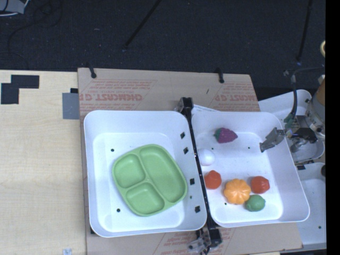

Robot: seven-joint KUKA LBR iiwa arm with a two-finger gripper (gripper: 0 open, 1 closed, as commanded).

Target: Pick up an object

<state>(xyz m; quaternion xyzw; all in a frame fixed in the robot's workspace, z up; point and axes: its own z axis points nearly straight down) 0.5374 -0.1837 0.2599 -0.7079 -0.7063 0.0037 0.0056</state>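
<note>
One pincer (272, 141): a grey, dim shape at the right bin's right wall, reaching in from the right over the bin's upper right part; whether it is released or clenched cannot be told, and nothing shows in its grasp.
Right bin (241, 219): shallow, white, holding six small things, all apart from the pincer.
Purple toy (226, 135): the closest to the pincer, to its left near the bin's back wall; purple-magenta with a green cap on its upper left; its long axis runs roughly left to right, green end to the left.
White ball (206, 156): small, round, pale against the bin floor, by the bin's left wall.
Red-orange toy (213, 179): roundish, below the white ball.
Orange toy (237, 191): the largest, ribbed like a pumpkin, roundish with no clear long axis, in the bin's front half.
Red toy (260, 184): roundish, just right of the orange one, seemingly touching it.
Green toy (255, 203): small, round, just below the red one.
Left bin (101, 126): white, holding a green divided plate (149, 179) with three compartments, set at a slant.
Counter (37, 169): pale wood to the left, cardboard under both bins.
</note>
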